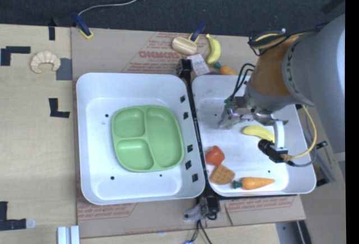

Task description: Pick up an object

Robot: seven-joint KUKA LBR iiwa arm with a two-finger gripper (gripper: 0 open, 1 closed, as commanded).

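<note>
While the pincer (pixel 231 119) is hanging low over the right-hand bin (pixel 208 91), I am watching for a miss: it is sitting over bare white floor left of the banana (pixel 258 132), so a closure here is likely grabbing nothing. I cannot tell from this slant what state it is in. The tomato (pixel 215 155), waffle (pixel 222 174) and carrot (pixel 255 183) are lying toward the lower middle of the frame.

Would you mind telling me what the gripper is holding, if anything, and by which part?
It cannot be told: the gripper hangs over the right bin beside the banana.
</note>
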